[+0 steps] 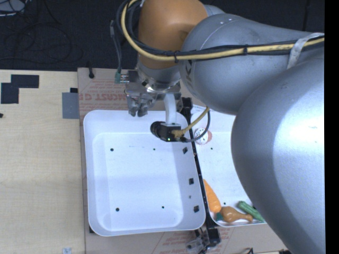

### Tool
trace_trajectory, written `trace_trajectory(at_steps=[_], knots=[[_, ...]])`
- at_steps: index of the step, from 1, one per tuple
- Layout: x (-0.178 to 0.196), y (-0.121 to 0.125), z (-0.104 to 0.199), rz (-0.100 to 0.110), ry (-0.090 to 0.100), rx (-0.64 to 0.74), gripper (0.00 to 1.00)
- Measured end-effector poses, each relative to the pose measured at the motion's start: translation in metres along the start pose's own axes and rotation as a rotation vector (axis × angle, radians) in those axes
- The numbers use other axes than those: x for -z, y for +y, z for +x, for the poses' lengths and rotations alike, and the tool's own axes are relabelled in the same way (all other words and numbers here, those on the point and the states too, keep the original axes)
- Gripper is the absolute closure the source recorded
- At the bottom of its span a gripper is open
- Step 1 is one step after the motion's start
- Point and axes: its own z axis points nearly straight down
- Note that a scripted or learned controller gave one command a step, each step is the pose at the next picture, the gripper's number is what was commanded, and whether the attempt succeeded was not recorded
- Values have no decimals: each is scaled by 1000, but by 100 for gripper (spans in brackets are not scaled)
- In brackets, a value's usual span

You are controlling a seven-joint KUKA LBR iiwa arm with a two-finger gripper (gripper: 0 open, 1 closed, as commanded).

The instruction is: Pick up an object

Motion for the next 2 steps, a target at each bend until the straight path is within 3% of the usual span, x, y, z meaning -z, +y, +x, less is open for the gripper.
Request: trace_trajectory(at_steps=[1, 2], knots=[[9, 0, 0, 2, -1, 3, 100], [-162, -3, 44, 13, -3, -2, 100]])
